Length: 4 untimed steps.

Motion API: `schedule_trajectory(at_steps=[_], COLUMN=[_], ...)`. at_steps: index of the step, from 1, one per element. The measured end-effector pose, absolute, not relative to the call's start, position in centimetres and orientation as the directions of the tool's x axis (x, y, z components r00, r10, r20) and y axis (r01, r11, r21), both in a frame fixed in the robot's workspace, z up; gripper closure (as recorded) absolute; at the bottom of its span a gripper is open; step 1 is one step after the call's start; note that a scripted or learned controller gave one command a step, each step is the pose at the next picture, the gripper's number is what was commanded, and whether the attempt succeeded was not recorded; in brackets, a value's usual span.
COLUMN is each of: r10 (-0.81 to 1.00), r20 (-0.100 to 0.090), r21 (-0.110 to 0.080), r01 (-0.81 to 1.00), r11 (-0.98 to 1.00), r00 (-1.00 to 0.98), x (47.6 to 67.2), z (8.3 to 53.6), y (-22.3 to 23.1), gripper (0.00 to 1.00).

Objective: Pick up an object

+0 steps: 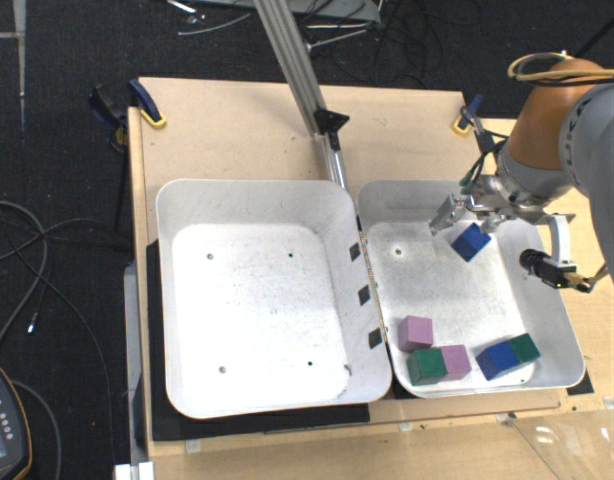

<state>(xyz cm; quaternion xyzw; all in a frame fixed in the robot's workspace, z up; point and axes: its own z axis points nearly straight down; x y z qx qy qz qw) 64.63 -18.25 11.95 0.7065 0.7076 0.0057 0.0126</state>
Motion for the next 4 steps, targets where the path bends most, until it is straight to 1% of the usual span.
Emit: schedule_trajectory(at_steps=[1,3,4], r10=[1.0,1.0,1.0], r20=[-0.012,-0.014,-0.017], r21=[0.026,0.031,0.039], r01=[1.0,1.0,0.999], r11=[0.004,0.003,0.006], r00=[-0.004,-0.003,-0.005], x=[64.1,63.9,64.1], z=[11.5,11.4,12.7], y=[-18.3,-18.2,-18.1], gripper=[0.0,0.0,1.0])
